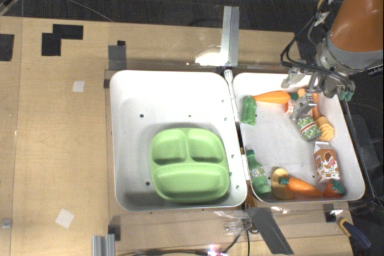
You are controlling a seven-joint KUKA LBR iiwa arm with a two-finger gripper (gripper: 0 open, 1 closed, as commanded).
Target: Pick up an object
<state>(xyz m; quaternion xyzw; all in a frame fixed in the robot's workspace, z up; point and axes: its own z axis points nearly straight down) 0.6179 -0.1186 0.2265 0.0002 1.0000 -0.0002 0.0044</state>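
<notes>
From the camera view, the surface (pixel 54 147) carried two shallow white bins side by side. The left bin (pixel 129 99) held a green divided tray (pixel 189 163) lying flat toward its near side. The right bin (pixel 276 129) held the loose objects: an orange carrot (pixel 271 96) lay across the far end, with a small green piece (pixel 248 110) just beside its left tip, against the dividing wall. A small carton with brown and white print (pixel 324 165) lay near the right wall. Along the near wall sat a green bottle (pixel 257 174), a yellow piece (pixel 279 175) and a second carrot (pixel 298 186), close together.

The arm reached in at the right bin's far right corner, and the hand (pixel 307 106) hung low over a green-and-white item (pixel 308 128) with a yellow corn-like piece (pixel 325 127) touching its right side. Whether the hand was wide, narrow or holding anything could not be told.
</notes>
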